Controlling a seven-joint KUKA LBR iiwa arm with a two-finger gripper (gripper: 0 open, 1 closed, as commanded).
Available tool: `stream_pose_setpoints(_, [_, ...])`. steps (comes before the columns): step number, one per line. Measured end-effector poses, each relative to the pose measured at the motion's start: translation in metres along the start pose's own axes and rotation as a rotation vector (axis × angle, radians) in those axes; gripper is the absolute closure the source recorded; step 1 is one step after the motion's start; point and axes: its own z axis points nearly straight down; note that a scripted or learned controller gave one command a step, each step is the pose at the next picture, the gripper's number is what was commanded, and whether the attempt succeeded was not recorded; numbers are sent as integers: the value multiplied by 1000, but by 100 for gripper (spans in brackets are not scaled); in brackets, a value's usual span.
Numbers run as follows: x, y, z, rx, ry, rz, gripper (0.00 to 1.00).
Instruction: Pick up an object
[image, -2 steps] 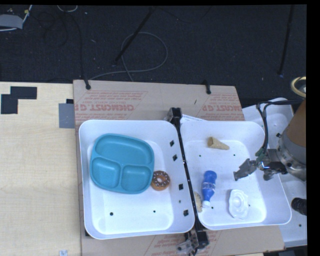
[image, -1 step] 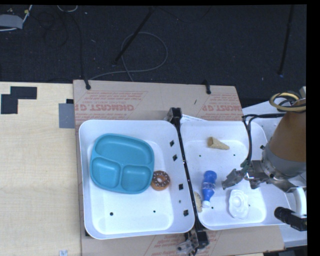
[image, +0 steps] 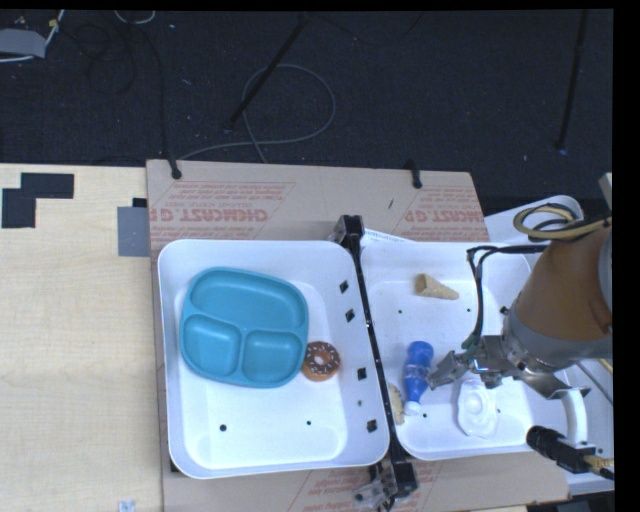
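Now we see the gripper (image: 447, 369) low in the right bin (image: 440, 445), just beside the blue bottle (image: 416, 371); whether it is wide or closed, we cannot tell.

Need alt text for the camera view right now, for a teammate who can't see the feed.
The arm's hand is low in the right bin, right beside a blue bottle, with a white object and a tan wedge nearby. The left bin holds a blue divided plate and a sprinkled donut at its right edge.
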Motion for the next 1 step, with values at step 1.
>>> stream_pose_setpoints(1, [1,-1,54,0,0,0,0])
